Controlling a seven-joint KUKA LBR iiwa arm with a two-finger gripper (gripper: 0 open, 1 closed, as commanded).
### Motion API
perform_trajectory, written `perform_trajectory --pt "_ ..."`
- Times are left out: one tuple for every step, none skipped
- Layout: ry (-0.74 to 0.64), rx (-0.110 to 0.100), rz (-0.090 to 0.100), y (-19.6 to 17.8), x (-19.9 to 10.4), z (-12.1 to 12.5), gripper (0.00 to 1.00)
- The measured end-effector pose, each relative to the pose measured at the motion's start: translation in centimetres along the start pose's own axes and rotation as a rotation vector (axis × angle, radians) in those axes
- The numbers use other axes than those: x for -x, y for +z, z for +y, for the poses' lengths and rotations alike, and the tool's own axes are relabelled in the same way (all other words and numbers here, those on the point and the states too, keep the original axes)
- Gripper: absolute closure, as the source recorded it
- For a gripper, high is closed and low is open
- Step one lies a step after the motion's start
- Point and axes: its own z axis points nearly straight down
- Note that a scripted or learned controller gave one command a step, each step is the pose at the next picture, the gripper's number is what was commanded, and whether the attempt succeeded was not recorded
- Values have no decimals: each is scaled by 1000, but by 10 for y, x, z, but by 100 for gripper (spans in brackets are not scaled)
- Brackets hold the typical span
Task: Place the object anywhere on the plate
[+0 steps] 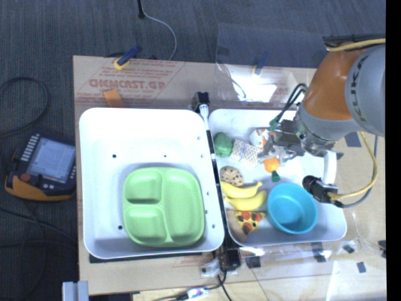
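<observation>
**Gripper low in the right bin, plate waiting**

Gripper (pixel 274 148) sits down among the clutter at the back of the right bin (pixel 338 227), and you cannot tell from this slanted view whether it is open, closed or has anything in its grasp. A small orange piece (pixel 270 164) lies just beside its tip; whether that is the chosen object is not clear to you here.

Your green plate (pixel 164 207), a divided one, lies in the left bin (pixel 100 143) with nothing resting in its compartments. So judge the task as barely begun: the pick is unconfirmed, and the lift, the carry across the bin wall and the release all remain.

Around the tool you have a green ball (pixel 223 144), a cookie (pixel 231 175), a banana (pixel 242 193), a blue bowl (pixel 291 208) and a pizza slice toy (pixel 246 221).

Readable writing: red lettering on the cardboard sheet (pixel 128 84), roughly "CHEMCAST GP", and "KUKA" partly visible on the arm (pixel 358 86).
</observation>
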Motion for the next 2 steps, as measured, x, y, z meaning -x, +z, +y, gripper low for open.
perform_trajectory --pt "143 -3 1 9 -63 -28 100" --pt "145 -2 -1 9 -61 -28 0"
